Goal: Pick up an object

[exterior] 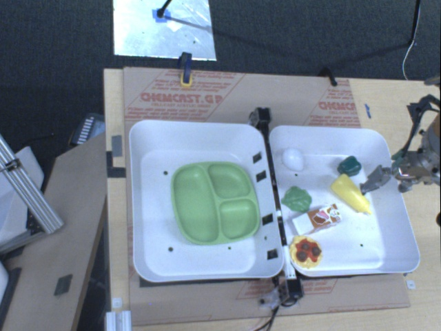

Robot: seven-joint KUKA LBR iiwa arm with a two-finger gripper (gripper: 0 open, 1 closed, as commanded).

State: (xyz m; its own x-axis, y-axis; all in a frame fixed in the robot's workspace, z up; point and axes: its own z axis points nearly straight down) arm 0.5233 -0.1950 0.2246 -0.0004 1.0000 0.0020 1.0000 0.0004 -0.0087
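You are looking at a robotics lab bench, not a home. Two white bins [207, 133] sit clamped on a cardboard sheet [227, 92] over a plywood worktop [386, 92]. An aluminium extrusion frame [27, 192] stands off the worktop's left edge, cables [413, 26] trail over dark carpet [55, 33], and toy food [351, 193] fills the right bin.

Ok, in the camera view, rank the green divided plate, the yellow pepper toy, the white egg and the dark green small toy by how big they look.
1. Green divided plate
2. Yellow pepper toy
3. White egg and dark green small toy: look alike, unranked.
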